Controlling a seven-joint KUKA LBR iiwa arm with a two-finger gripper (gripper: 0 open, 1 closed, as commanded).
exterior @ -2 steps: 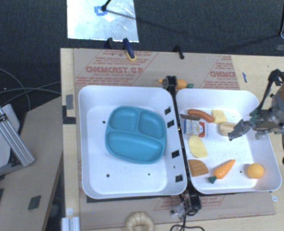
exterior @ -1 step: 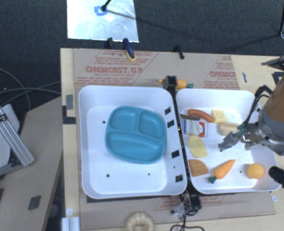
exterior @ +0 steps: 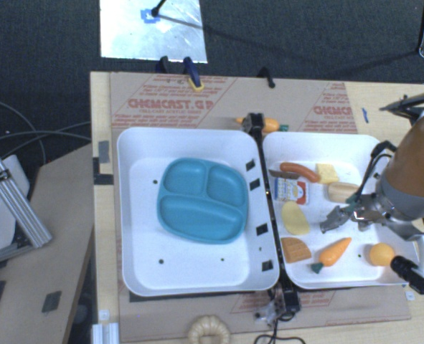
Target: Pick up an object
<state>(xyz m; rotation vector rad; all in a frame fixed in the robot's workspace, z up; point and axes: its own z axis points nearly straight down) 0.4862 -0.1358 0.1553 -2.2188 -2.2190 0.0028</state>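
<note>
status, pick not yet made: my jaws (exterior: 331, 222) hang low in the right bin (exterior: 355, 147), grip state indiscernible, just above the carrot (exterior: 333, 251), every item unlifted.

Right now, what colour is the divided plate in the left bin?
Light blue: the divided plate, clearest in the camera view, lying in the left bin.

You've got a chunky arm (exterior: 412, 174) here, orange band up top, grey below. Black cables loop along its side, and the gripper (exterior: 333, 221) is dark grey metal.
</note>
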